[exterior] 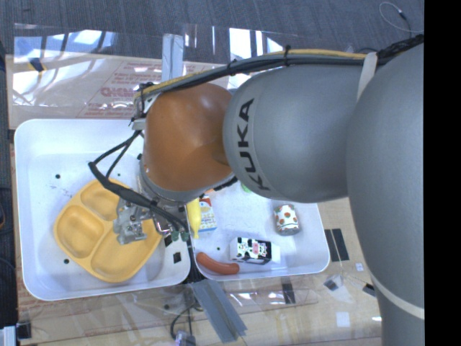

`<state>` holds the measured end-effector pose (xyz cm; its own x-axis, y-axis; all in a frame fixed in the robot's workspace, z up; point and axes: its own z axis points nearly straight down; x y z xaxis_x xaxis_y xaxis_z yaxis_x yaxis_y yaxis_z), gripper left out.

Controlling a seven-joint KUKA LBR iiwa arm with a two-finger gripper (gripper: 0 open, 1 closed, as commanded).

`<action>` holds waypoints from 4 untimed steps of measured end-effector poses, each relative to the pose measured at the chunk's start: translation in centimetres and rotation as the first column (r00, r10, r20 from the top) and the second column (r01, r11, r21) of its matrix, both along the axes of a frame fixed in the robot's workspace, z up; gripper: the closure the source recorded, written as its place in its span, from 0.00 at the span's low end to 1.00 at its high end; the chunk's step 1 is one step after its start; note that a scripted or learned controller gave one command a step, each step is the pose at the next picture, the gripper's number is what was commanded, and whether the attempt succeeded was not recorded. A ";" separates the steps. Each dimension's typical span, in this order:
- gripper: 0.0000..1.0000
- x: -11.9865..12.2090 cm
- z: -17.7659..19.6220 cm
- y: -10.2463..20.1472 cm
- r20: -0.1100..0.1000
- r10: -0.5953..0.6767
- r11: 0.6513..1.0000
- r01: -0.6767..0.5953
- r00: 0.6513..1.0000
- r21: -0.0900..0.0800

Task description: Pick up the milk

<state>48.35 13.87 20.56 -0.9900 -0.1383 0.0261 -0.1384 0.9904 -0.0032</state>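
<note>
The big grey arm [302,121] hangs over both bins - its end effector [131,225] sits above the yellow tray [86,229], grip unclear - while the milk [251,250] lies by the right bin's [317,254] front edge.

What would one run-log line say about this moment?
task: pick up milk | gripper: over yellow tray, left bin | milk carton: lying in right bin, beside hot dog, untouched | status: not yet picked

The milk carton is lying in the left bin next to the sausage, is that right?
Not quite. The camera view shows the milk carton lying in the right bin, not the left. It is indeed next to the sausage.
</note>
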 end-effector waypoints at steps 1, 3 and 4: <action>1.00 0.0 0.7 0.1 -0.006 0.004 1.000 -0.004 1.000 -0.002; 1.00 1.4 12.3 -8.3 0.024 0.305 0.952 -0.306 0.952 0.007; 1.00 1.9 4.4 -4.1 0.018 0.507 0.862 -0.507 0.862 0.010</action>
